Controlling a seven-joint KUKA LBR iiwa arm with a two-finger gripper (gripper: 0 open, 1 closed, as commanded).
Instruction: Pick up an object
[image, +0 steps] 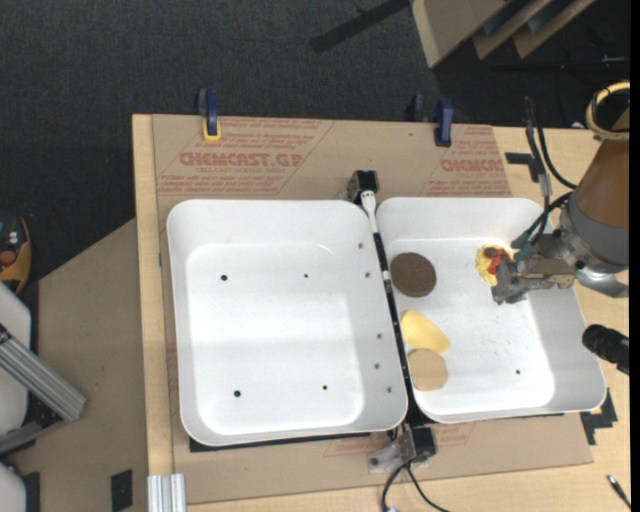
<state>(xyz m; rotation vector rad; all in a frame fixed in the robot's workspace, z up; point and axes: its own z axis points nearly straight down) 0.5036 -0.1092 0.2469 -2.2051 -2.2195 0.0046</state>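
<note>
A small yellow and red-orange object (488, 262) lies in the right-hand shallow white plastic bin (470, 400), in the right-centre of the frame, just left of the gripper (508, 283). It is too small and partly hidden to tell its long axis or which way it points; it looks lumpy and glossy. The gripper's dark metal body sits just beside it, perhaps touching, and whether the fingers are open or closed, or hold anything, cannot be told. Left of it, near the bin's left wall, a flat round dark brown disc (412, 274) lies flat. Below that lie a smooth pale yellow rounded piece (424, 330) and, touching its lower edge, a matte tan disc (429, 369). The left-hand white bin (200, 400) adjoins it. Both rest on a brown cardboard-covered bench (300, 150).
</note>
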